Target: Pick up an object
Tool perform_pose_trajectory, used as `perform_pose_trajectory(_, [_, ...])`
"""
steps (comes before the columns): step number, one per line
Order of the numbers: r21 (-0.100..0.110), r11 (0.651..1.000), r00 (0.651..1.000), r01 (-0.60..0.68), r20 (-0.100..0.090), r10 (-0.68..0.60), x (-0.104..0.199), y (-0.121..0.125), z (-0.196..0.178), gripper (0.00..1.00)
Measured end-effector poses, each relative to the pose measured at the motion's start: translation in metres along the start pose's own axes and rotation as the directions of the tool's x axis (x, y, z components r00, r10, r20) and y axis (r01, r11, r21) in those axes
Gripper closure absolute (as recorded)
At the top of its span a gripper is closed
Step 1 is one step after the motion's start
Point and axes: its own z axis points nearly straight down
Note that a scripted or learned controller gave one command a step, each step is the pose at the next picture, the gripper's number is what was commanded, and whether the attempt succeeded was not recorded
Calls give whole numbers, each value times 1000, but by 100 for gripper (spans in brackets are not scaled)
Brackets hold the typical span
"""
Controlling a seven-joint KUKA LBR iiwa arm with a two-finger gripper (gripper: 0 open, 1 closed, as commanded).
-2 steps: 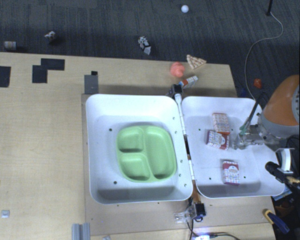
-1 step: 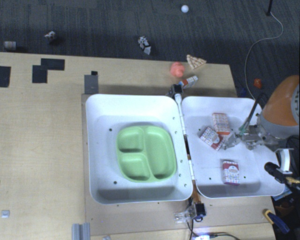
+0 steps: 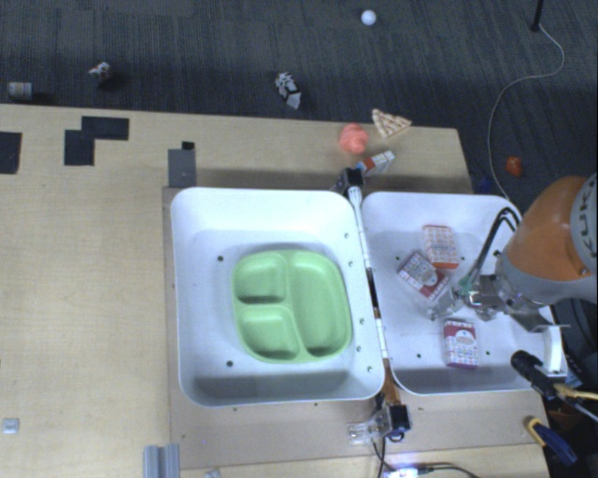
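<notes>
Hovering gripper [image 3: 460, 297] – finger state unclear – near flat rectangular carton [image 3: 460, 343] in glossy white bin [image 3: 402, 219].

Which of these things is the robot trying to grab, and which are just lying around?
For the job:
- gripper, low in the right bin
- three small packets there: top packet, middle packet, bottom packet

Just lying about:
- green divided tray in the left bin
- pink ball on the bench
- pizza-slice toy beside it
- white ball on the floor
</notes>
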Motion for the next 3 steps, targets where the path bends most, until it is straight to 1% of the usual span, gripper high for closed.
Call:
perform_pose_trajectory(1, [-6, 1000, 1000, 1, 2, -1, 0, 2, -12, 100])
perform_pose_trajectory(2, [4, 1000, 1000, 2, -2, -2, 86, 63, -98, 100])
perform_pose_trajectory(3, [5, 1000, 1000, 3, -2, -3, 86, 63, -98, 0])
